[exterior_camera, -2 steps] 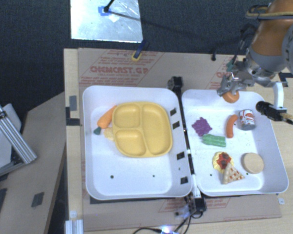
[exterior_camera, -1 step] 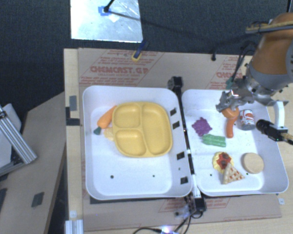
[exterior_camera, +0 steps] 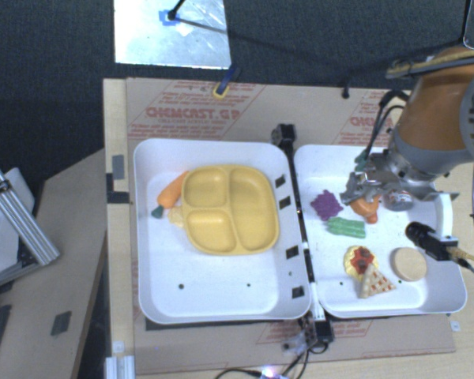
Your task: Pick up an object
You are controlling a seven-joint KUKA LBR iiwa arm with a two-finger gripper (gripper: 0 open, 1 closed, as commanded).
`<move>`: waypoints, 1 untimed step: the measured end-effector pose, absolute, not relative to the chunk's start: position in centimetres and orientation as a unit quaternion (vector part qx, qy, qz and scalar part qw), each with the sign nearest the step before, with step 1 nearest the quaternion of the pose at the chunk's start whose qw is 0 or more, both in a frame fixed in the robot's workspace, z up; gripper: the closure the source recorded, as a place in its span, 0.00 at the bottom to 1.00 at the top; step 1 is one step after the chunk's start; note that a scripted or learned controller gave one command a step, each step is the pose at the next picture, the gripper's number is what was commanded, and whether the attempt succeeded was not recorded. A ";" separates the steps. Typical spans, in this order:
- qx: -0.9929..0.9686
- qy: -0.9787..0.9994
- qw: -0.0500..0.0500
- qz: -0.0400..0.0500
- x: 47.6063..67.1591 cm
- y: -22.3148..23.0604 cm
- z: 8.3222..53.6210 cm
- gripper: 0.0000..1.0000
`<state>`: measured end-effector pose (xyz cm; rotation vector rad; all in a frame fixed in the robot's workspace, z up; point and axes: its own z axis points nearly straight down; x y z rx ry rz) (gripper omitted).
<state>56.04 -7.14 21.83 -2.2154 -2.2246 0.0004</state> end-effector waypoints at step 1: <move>-0.706 -0.709 0.001 0.000 52.3 -4.9 21.5 1.00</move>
